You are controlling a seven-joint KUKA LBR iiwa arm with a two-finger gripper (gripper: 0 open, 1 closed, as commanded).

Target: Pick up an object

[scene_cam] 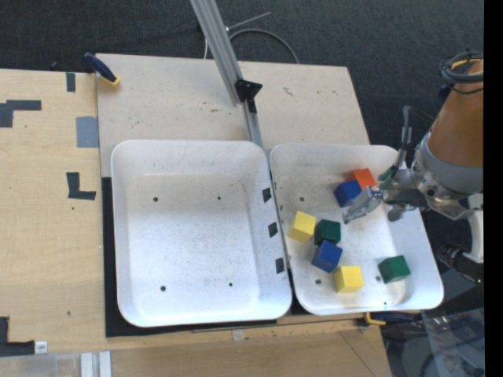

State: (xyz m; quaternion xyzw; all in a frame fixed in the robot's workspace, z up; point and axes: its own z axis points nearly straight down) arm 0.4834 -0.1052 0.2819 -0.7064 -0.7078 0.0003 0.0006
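Blue and orange cubes sit side by side in the right bin [409, 289]: the blue cube [346, 192] just left of the gripper [363, 205], touching its tip or nearly so, the orange cube [363, 178] just above. Nothing shows between the fingers; whether they are spread or closed cannot be told.

Blocks [327, 254] lie in the right bin [416, 289], beside the left bin [126, 234].

A blue-and-yellow clamp [101, 69] lies at the bench's far left corner, a metal pole [222, 45] slanting beside it
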